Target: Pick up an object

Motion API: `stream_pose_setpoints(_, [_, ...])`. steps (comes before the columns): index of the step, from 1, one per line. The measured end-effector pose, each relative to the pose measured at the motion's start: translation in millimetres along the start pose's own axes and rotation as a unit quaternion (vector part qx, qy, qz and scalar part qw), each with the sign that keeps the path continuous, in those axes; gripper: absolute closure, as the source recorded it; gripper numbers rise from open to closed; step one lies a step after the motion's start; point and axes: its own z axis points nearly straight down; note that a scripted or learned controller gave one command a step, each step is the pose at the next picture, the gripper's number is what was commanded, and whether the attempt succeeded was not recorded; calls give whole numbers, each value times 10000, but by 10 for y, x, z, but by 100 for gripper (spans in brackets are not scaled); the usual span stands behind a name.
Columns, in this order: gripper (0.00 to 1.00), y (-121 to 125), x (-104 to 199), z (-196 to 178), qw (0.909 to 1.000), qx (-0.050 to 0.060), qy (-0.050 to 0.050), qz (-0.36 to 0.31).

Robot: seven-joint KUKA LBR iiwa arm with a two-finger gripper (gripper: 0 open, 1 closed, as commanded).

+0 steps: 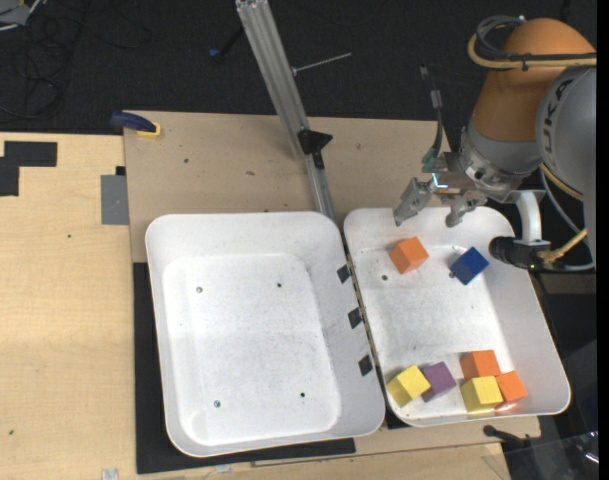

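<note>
The orange cube [408,254] sits just below the empty, spread-fingered gripper [434,204], which should probably centre over it before descending, clear of the blue cube [469,265].

grey arm [582,118], orange band, looped tan cable, metal two-finger gripper [436,205]
</note>
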Motion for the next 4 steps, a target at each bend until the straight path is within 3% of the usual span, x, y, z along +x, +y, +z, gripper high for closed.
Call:
stream_pose_setpoints(1, [0,0,2,0,10000,1,-1,-6])
stream_pose_setpoints(3, [0,-9,-58,1002,10000,27,-2,15])
stream_pose_setpoints(4, [0,-1,-53,1261,10000,-17,-15,10])
